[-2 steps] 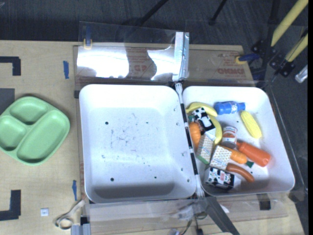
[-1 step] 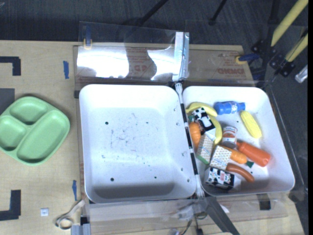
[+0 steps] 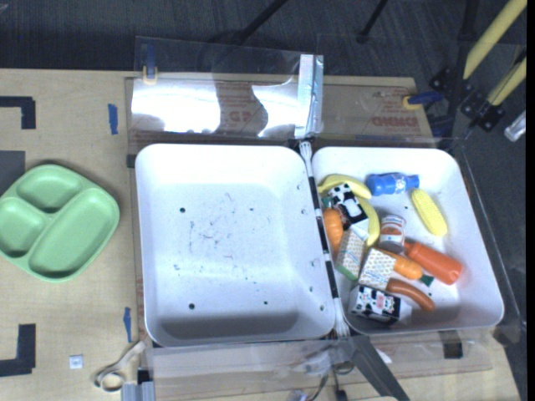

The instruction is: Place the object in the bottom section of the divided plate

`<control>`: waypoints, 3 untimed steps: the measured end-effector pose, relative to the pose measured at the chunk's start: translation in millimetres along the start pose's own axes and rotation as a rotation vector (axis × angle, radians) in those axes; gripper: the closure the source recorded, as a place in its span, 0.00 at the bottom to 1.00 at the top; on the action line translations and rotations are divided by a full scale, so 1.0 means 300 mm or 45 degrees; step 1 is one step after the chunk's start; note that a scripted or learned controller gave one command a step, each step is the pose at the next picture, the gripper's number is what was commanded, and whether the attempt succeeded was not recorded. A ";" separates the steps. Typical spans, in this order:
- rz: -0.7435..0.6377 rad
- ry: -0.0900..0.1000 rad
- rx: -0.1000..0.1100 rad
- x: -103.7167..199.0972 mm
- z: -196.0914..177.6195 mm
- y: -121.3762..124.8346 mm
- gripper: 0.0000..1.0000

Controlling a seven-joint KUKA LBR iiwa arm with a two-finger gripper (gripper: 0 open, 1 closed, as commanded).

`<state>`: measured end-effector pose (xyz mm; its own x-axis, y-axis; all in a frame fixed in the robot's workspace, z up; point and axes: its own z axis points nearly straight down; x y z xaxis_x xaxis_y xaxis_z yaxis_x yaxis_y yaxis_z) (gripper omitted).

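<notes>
I can't tell the gripper's state; toys (image 3: 384, 245) lie heaped in the right bin (image 3: 476, 224), so I risk snagging two, well apart from the green plate (image 3: 54, 224).

Bench (image 3: 75, 107) with bins (image 3: 226, 241), green plate (image 3: 57, 221).

The green divided plate (image 3: 57, 221) looks like smooth, matt plastic. Both white bins (image 3: 226, 241) look like smooth plastic with a soft shine. The bench (image 3: 67, 111) looks like pale, matt wood. At twelve o'clock, a clear plastic sheet (image 3: 221, 94) shines brightly.
</notes>
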<state>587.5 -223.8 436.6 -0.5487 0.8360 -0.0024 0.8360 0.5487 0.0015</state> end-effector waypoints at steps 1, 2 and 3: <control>0.217 0.001 0.001 0.056 0.001 -0.088 0.00; 0.217 0.001 0.001 0.056 0.001 -0.088 0.00; 0.217 0.001 0.001 0.056 0.001 -0.088 0.00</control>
